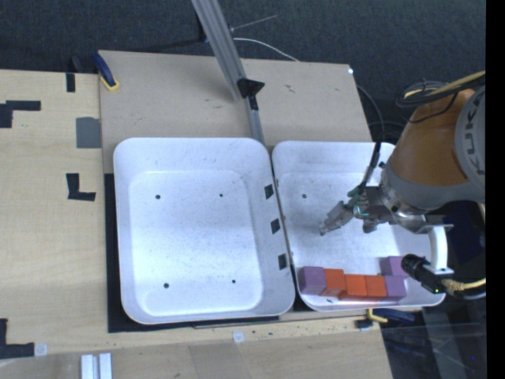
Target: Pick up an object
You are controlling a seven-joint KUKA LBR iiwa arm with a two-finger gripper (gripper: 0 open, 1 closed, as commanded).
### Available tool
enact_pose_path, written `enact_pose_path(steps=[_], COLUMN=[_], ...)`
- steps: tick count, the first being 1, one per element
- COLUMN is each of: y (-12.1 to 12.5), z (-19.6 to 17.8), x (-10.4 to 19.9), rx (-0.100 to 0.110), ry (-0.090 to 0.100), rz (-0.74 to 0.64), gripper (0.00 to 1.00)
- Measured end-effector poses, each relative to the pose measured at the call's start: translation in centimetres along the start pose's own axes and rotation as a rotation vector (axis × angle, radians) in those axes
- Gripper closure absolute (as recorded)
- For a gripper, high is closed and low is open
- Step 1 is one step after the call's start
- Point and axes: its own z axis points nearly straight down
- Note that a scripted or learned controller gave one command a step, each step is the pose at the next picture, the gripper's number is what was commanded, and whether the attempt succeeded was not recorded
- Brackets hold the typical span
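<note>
A row of blocks lies along the front wall of the right bin (316, 164): a purple block (313, 278) at the left end, two orange blocks (334, 282) (365, 287) in the middle, and purple blocks (394, 275) at the right end. My gripper (347, 224) hangs over the middle of the right bin, behind the row and apart from it. Its fingers (330, 222) are spread open and nothing is between them. The orange-banded wrist (430, 152) covers the bin's right side.
The left bin (126, 212) stands beside the right one, their rims meeting at a divider with black clips (275, 226). A metal pole (221, 38) slants in from the top. A black part (418, 271) on the arm overhangs the right bin's front corner.
</note>
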Motion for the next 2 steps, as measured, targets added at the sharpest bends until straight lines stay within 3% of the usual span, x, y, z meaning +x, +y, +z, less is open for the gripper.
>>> enact_pose_path(steps=[1,2], y=[-2.1,0.8], z=[-5.0,0.9], x=[-1.6,4.4], rx=[-0.005,0.004], ry=[-0.002,0.001], rz=[0.002,-0.005], gripper=[0.0,0.0])
